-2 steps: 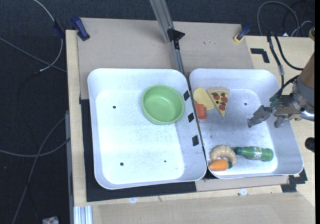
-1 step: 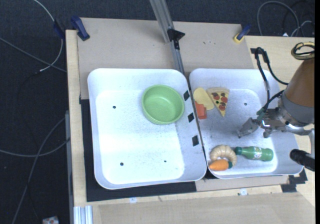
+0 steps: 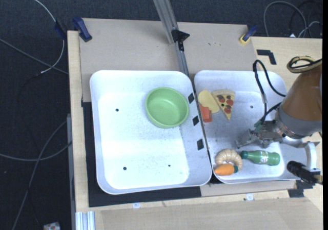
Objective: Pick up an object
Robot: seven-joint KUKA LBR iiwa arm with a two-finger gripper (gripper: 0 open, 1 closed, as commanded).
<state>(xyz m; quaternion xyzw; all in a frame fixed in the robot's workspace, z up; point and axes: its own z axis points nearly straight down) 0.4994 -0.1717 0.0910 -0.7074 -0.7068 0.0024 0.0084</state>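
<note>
Carrot (image 3: 224,170) near gripper (image 3: 252,138), above bottle (image 3: 261,158)

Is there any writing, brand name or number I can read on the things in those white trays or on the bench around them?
None can be read.
Small green plastic bottle lying in the right white bin: it has a pale label band, too small and blurred to read.
Toy pizza slice, green plastic bowl in the left white bin, toy croissant: no writing seen.
</note>
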